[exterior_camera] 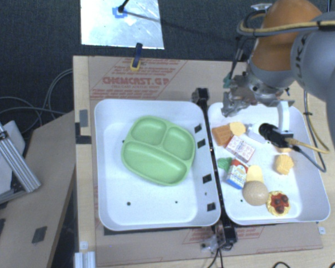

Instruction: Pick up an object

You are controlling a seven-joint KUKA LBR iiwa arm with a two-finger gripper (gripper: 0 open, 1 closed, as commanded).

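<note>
Two white bins (156,219) on the table, gripper (234,106) above the right one.
Its state is unclear; an orange wedge (222,134) lies just below.

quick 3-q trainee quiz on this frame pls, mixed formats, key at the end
1. True or false: the green divided plate lies in the left bin.
2. Multiple choice: the gripper is over which part of the right bin?
A. its near edge
B. its far left corner
C. its right wall
3. Fill in: the small pizza toy lies just right of the ____.

Key
1. True.
2. B. It hangs at the far left corner, above the orange wedge; nothing shows between its jaws.
3. The tan egg-shaped toy.
</note>
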